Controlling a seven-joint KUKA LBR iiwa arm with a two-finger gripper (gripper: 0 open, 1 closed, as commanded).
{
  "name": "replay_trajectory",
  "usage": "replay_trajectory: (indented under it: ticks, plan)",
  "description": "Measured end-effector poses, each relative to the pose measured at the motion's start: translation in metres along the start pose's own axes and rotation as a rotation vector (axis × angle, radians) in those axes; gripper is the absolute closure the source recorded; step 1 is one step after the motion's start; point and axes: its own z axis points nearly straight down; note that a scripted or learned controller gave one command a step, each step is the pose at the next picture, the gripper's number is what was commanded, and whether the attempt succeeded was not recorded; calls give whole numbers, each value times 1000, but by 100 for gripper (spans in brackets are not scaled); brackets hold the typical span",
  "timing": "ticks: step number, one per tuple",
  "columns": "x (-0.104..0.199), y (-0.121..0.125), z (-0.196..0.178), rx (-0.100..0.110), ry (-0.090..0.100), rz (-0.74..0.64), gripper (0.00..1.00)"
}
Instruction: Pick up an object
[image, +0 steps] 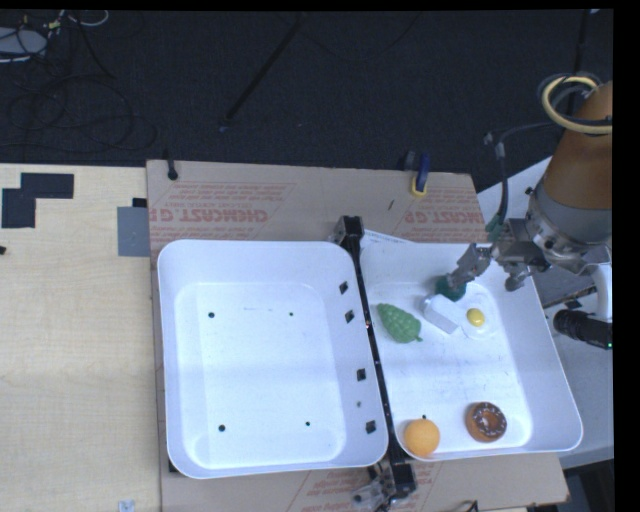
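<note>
Nearest me, an orange (422, 437) and a donut (486, 421) lie untouched at the right bin's (545, 385) front edge. I judge the gripper (457, 284) targets the far cluster: fingers pinch a teal piece (452, 291), beside a white block (439, 315), egg (475, 319) and green toy (399, 324).

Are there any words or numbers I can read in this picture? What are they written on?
"CHEMCAST GP" on the brown cardboard sheet under the bins, printed in red and seen mirrored, above the left bin.
A second red print of the same kind on the cardboard above the right bin, cut off and too blurred to read whole.
More red print on the cardboard's front edge, too small to read.
No readable text on the bins, toys or arm.
</note>
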Motion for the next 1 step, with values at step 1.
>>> replay_trajectory:
  ticks: [1]
  plan:
    - [-64, -30, -24, -1, -2, 5, 0]
